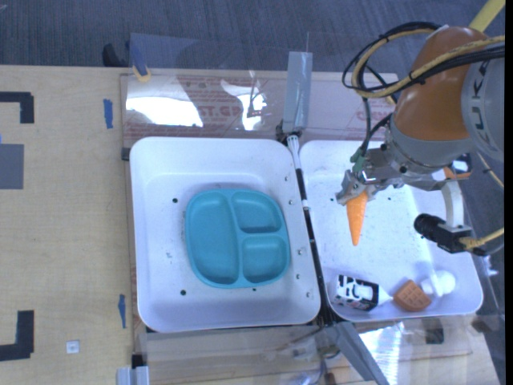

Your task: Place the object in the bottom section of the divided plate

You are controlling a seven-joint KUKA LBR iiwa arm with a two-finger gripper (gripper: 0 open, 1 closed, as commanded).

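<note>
Arm [449,87], upper right of the frame: rounded grey casing with a broad glossy orange band above the wrist; part of a dark letter marking at the right edge. Cables [385,54]: black and yellow, looped at the upper left of the orange band. Yellow hose, top right corner. Black cylindrical fitting on a white bracket, lower right of the wrist. Gripper [358,184]: small grey metal assembly.

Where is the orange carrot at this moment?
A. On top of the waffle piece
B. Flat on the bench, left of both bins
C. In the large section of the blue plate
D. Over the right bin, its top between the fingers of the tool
D: the carrot hangs point-down from the tool over the right bin, away from the plate.
</note>
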